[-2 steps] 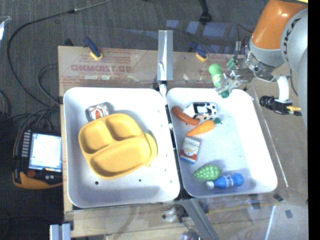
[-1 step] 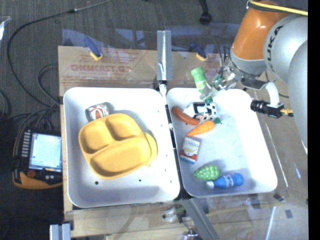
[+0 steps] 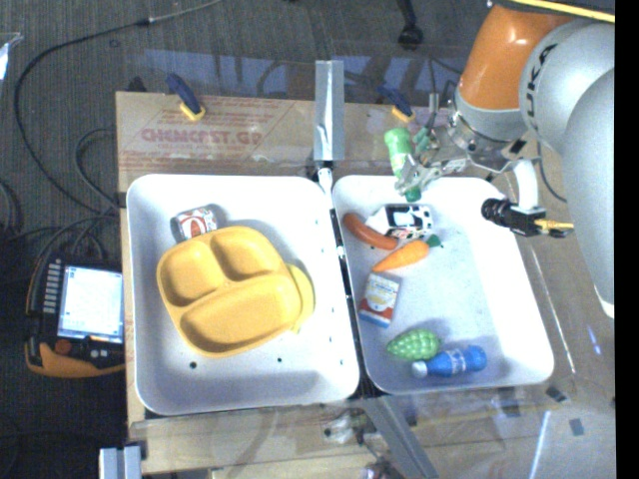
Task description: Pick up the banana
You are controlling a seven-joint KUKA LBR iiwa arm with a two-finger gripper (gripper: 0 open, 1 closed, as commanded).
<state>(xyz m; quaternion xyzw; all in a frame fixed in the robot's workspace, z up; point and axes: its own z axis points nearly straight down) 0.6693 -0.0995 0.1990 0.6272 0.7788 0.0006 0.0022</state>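
A yellow curved shape that looks like the banana (image 3: 304, 289) lies in the left bin (image 3: 150, 367), tucked against the right rim of a yellow divided plate (image 3: 230, 287), which hides most of it. The gripper (image 3: 413, 176) hangs over the far edge of the right bin (image 3: 529, 347), well to the right of the banana and beyond it. A green object (image 3: 398, 148) sits right beside the gripper; whether it is held I cannot tell.
A can (image 3: 195, 223) lies behind the plate. The right bin holds a black-and-white item (image 3: 409, 216), a red sausage (image 3: 367, 233), a carrot (image 3: 402, 255), a small carton (image 3: 379, 298), a green bumpy toy (image 3: 414, 344) and a blue bottle (image 3: 454, 360).
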